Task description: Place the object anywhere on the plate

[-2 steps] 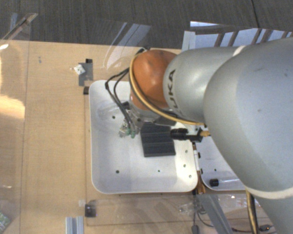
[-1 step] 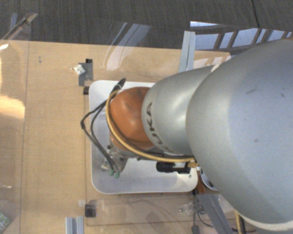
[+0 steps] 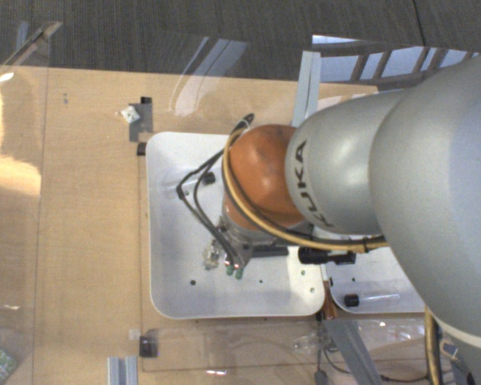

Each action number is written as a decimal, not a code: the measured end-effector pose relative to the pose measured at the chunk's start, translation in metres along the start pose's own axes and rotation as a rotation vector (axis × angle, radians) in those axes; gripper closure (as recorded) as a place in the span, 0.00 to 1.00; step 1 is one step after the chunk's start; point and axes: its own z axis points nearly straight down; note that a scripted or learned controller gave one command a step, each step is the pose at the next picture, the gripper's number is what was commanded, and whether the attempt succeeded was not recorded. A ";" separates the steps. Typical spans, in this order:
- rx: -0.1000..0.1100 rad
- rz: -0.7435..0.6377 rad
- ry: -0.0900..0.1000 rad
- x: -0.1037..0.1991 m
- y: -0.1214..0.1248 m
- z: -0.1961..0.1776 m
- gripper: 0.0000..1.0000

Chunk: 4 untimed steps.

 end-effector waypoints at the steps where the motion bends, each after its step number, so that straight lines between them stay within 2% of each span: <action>1: -0.003 -0.575 -0.007 -0.019 0.018 0.028 1.00; 2: -0.001 -0.858 -0.001 -0.022 -0.034 0.004 1.00; 3: -0.002 -0.783 0.000 -0.070 0.055 0.008 1.00; 4: -0.008 -0.334 -0.012 -0.014 0.051 0.028 1.00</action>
